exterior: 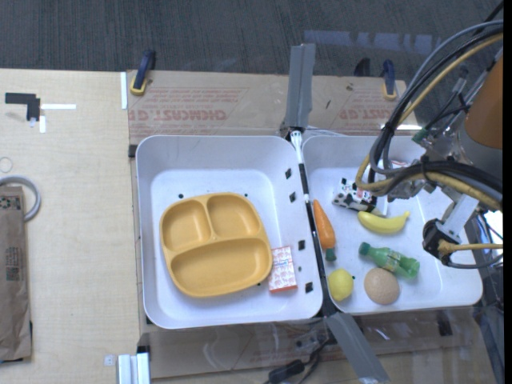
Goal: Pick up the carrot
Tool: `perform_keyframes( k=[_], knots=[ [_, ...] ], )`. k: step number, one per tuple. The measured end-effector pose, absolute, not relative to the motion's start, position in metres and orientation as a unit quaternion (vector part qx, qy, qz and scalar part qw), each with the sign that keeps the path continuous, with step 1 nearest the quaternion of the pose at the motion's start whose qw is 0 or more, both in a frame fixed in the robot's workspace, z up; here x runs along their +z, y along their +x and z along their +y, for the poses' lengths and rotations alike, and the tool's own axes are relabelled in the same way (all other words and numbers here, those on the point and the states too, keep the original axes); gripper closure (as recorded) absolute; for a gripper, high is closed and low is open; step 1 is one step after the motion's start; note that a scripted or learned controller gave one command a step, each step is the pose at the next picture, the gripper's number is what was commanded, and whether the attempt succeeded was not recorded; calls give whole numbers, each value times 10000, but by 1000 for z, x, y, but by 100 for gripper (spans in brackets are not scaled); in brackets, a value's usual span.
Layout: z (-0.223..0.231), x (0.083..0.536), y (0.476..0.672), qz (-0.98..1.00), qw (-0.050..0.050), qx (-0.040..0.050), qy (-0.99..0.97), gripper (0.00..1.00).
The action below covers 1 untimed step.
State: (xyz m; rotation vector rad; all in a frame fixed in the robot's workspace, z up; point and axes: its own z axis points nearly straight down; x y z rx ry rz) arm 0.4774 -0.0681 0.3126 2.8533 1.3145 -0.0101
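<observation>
1. Your target, the carrot [323, 226], lies in the right bin [460, 298], hard against its left wall, orange body running top to bottom with the green stub at the lower end

2. Right below that stub sits a lemon [341, 284], and beside the lemon a brown egg-shaped thing [382, 286]; a green bottle [390, 260] lies just above them, and a banana [383, 222] sits to the right of the carrot's upper half

3. The gripper [376, 192] hangs over the upper middle of that bin, above the banana and next to a small black-and-white toy [350, 198], some way to the right of the carrot

4. You cannot tell from this angle how it is set, hoses and the wrist cover that end, and nothing is seen in its grip

5. To do this step well, bring the gripper left until it is over the carrot's thick middle, and turn it so it closes across the narrow width, not along the length

6. Watch that wall: the carrot hugs it, so the left side has very little room, and a descent too far left would land on the rim between the bins

7. Keep clear of the lemon at the lower end, so aim mid-body or slightly higher

8. The left bin [152, 238] with the yellow divided plate [216, 243] and a small red-and-white packet [282, 269] is out of play
</observation>
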Motion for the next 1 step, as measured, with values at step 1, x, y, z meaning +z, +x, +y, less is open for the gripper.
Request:
perform_keyframes(
  k=[1],
  knots=[
    [-40,231,476,6113,-14,-30,7914,0]
  ],
)
